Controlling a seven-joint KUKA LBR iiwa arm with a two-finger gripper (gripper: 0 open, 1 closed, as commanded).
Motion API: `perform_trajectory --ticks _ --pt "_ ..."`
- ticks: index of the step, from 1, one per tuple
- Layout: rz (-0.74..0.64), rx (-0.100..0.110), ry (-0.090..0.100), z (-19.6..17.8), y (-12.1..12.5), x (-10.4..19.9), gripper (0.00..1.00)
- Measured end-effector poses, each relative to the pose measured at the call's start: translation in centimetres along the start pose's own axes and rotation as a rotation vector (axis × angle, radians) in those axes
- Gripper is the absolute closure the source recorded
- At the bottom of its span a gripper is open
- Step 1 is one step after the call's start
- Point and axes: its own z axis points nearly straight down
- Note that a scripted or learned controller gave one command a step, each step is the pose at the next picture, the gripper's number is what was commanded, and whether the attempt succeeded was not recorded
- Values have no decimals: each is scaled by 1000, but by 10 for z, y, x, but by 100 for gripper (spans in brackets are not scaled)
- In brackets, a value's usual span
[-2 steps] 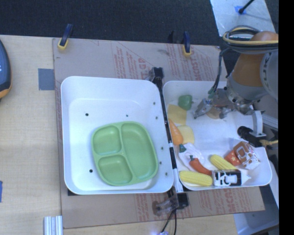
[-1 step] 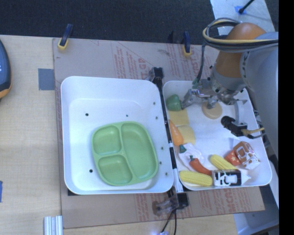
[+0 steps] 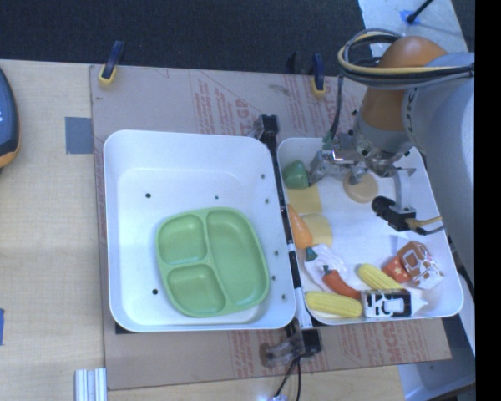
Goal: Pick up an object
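Your tool (image 3: 348, 162) hangs over the right bin's (image 3: 438, 224) far end; toys lie nearer; the tray (image 3: 213, 261) sits left.

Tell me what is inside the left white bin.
The left bin holds one green divided tray, lying flat with three compartments and nothing in them. A few dark dots mark the bin floor. Whatever lies beneath the tray is covered.

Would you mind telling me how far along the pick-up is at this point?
Done: the arm has reached the right bin. In hand: the gripper sits low near the green item and tan disc; no object visibly held. Left: grasping and lifting something.
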Motion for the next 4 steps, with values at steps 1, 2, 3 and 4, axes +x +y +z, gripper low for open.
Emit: perform_trajectory --ticks 1,2,3,4 --pt "1 1 1 0 0 1 0" --pt "3 11 20 -46 -132 -45 0" --pt "-5 -4 15 5 -64 -35 0" --pt "-7 -2 10 1 3 1 0"
